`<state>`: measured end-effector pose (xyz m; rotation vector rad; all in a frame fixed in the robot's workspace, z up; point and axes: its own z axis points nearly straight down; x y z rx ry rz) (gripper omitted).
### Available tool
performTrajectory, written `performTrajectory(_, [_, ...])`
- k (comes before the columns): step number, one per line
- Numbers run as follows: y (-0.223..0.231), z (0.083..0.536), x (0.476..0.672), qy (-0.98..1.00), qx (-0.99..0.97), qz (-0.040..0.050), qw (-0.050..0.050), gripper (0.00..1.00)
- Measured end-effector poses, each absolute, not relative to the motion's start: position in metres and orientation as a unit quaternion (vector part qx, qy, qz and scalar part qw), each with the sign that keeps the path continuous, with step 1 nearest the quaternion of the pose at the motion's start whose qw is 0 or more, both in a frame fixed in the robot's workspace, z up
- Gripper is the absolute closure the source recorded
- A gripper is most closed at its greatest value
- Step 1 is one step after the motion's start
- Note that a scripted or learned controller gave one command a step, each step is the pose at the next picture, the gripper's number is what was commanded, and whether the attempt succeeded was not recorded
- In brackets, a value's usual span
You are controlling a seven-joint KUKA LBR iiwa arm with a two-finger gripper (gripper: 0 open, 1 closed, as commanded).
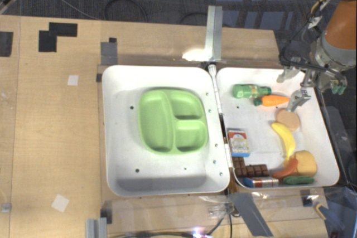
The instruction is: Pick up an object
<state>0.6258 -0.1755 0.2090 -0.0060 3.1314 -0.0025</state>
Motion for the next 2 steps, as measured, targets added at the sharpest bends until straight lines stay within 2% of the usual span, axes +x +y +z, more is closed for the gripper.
performTrajectory(1, [-0.183, 0.097, 0.593, 0.999, -0.037, -0.0013, 0.006, 0.0])
performTrajectory(2, [-0.192, 0.09, 0.546, 1.0, -0.01, -0.0014, 0.007, 0.0])
